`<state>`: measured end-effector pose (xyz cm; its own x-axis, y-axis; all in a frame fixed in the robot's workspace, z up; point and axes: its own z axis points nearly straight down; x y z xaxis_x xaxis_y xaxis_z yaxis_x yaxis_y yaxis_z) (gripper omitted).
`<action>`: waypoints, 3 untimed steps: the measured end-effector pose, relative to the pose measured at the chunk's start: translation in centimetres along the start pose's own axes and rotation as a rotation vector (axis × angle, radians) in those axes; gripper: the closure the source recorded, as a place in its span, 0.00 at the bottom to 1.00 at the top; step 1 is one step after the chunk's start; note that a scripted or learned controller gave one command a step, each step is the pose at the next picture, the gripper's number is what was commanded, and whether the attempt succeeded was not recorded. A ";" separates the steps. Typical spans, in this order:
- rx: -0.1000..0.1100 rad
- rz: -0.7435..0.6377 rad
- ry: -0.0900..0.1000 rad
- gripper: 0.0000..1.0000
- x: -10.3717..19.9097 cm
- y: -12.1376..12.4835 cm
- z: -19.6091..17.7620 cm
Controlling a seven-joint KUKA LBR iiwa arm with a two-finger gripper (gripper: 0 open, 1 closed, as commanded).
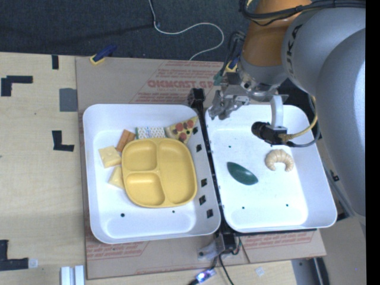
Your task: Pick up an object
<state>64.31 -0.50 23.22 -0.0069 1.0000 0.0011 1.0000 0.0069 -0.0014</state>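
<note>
I am watching the grey arm [332, 58] reaching in from the right, its orange band [270, 22] sitting above the wrist at the far side of the scene. The gripper [221, 110] is hanging over the far left corner of the right bin [297, 215], close to the divide between the two bins. I am seeing nothing between its fingers, but they are too small and dark against the bin edge for me to tell whether they are spread or closed.

In the right bin I am looking at two loose things. A dark green leaf-shaped piece [242, 173] is lying on the bin floor toward the left of centre. A pale croissant-shaped piece [279, 159] is lying to its right and slightly farther away, apart from the leaf. Both are resting nearer than the gripper and neither is touching it. A black fitting [266, 130] with a cable is hanging from the arm just beyond the croissant.

The left bin [98, 218] is holding a yellow divided plate [159, 172] that is taking up most of its middle. Several small toy food pieces [119, 150] are lying around the plate's far and left edges, some tucked partly under it.
</note>
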 end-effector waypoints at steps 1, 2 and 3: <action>0.002 0.001 -0.001 1.00 6.1 -1.5 1.0; 0.002 0.005 -0.002 1.00 7.3 -2.7 1.8; 0.000 0.005 -0.001 1.00 6.5 -1.9 0.7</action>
